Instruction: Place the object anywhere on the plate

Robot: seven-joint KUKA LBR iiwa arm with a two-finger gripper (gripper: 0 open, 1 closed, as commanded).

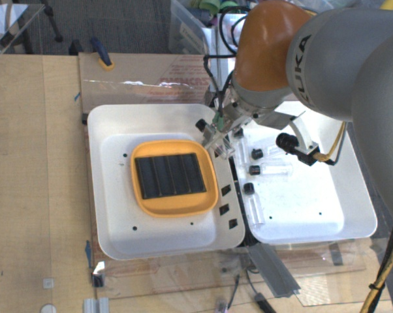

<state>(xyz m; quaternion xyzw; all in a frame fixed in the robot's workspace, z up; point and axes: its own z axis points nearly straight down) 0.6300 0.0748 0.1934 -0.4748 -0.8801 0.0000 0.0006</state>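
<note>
The gripper (221, 135) hangs just right of the orange plate (174, 204); its grip I cannot tell. Any release here risks missing the plate's rim.

A robotics lab: a grey KUKA arm (327, 51) reaches from the frame's right over two white bins (111, 175) on a wooden bench (33, 175), a clear tub of oddments (203, 5) at top centre.
</note>
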